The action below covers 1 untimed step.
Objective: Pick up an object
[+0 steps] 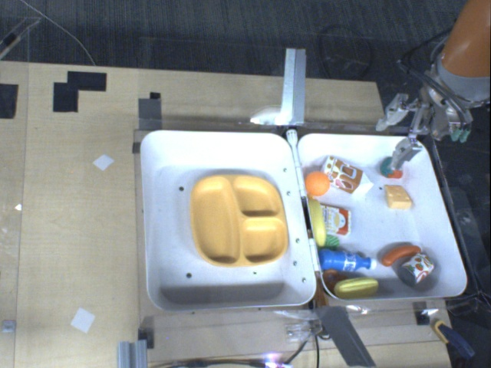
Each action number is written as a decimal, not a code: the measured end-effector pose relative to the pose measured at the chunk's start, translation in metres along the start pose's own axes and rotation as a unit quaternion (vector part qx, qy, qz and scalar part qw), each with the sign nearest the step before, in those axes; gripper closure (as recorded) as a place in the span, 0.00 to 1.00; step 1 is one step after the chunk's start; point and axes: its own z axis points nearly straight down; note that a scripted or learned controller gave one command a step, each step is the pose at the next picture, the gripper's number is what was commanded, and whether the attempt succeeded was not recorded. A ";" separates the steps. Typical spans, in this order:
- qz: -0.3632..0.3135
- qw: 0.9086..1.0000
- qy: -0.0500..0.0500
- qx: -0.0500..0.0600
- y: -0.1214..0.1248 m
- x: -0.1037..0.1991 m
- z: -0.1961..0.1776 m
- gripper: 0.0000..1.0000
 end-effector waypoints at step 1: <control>0.280 0.960 0.002 0.000 0.003 0.014 0.097 0.00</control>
